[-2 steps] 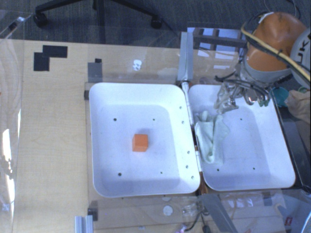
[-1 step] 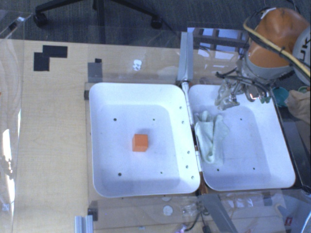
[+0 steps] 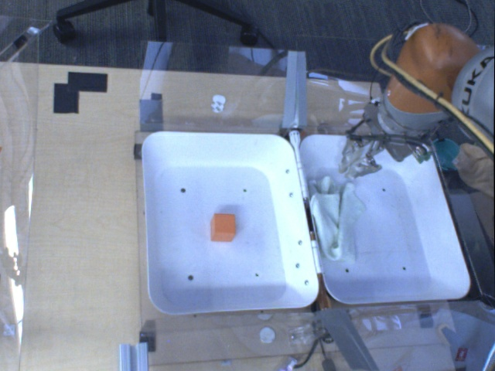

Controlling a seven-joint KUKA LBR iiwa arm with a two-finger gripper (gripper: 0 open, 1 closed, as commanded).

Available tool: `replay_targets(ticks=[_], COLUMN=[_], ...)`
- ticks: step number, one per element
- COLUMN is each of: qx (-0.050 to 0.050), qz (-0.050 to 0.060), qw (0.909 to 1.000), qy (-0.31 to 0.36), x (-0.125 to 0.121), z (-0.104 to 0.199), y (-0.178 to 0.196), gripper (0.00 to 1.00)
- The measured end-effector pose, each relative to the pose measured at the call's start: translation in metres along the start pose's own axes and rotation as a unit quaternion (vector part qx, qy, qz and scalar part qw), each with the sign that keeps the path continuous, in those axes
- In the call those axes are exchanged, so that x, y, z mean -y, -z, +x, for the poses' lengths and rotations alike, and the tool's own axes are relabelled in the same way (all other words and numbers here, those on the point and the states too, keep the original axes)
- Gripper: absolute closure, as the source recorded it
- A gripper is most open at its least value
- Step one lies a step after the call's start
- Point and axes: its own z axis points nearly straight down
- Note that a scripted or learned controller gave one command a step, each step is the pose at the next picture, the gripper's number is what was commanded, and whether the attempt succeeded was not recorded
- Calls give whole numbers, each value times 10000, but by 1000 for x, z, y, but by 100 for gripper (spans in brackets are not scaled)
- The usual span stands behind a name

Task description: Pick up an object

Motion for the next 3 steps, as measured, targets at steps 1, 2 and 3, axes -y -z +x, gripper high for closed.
replay_targets(ticks=[1, 2, 3], qx=[78, 137, 195], qz=[37, 60, 78], qw=[10000, 9999, 9998], qy=[-12, -23, -34], x=[1, 2, 2], z=[-5, -8, -12], y=[17, 31, 45], gripper=[100, 100, 100])
